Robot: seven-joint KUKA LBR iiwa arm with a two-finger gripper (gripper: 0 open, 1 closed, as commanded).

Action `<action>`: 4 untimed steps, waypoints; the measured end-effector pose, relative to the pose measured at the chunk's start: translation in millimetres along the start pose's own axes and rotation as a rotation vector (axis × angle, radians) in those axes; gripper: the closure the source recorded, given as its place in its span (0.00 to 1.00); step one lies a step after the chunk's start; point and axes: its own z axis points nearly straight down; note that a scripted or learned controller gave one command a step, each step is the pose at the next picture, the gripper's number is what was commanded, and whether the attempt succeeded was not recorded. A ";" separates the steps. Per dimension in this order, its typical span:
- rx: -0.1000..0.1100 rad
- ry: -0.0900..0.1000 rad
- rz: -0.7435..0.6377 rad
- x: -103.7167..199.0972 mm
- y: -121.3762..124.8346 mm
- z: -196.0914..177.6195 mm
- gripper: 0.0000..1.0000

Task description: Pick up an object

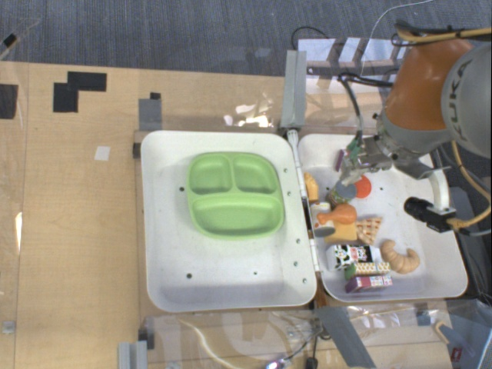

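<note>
bright, even overhead light, glare on the clear sheet [250, 114] behind the bins, soft shadows, slightly soft focus.

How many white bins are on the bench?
2. The left bin holds a green divided plate. The right bin holds the toy food, under the gripper.
</note>
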 end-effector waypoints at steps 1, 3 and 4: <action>-0.004 -0.003 -0.493 -24.5 -31.5 -45.1 1.00; -0.003 -0.002 0.153 -26.7 67.7 -29.3 1.00; -0.008 -0.003 -0.031 -41.9 26.0 59.6 1.00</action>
